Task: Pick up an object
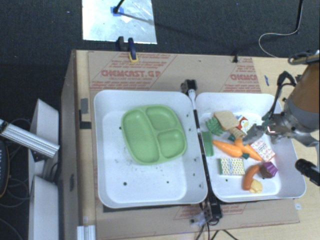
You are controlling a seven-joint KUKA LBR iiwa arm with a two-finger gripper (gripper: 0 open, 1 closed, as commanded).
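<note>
The fingers (256,132) hang low in the right bin (290,184), their state unclear; carrot (235,148) just below-left, bread (226,119) up-left.

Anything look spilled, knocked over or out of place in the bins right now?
Nothing stands out. The green divided plate lies flat in the left bin, a little askew to its walls. The toy food sits in a loose heap inside the right bin: carrot, sausage, bread slice. The gripper is over that heap.
</note>
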